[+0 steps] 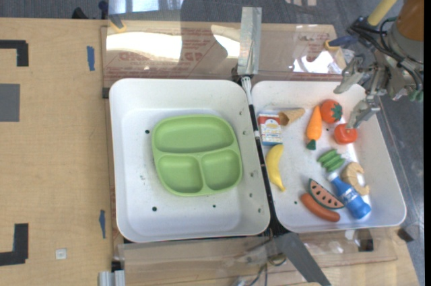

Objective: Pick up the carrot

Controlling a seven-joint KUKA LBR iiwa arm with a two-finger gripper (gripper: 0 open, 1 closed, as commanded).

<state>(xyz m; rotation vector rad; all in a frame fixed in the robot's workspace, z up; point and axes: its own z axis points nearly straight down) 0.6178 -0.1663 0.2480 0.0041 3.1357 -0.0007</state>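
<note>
Carrot [314, 123] is lying beside a tomato [330, 111]; the gripper [360, 113], jaws looking spread and empty, is needing a lengthwise-straddling descent.

Glossy white plastic bins [135, 143], matt green plastic plate [196, 154], smooth orange carrot [314, 124]

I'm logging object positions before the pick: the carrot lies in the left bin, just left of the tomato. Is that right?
Not quite. The camera view shows the carrot in the right bin, not the left one. It does lie just left of the tomato.
</note>
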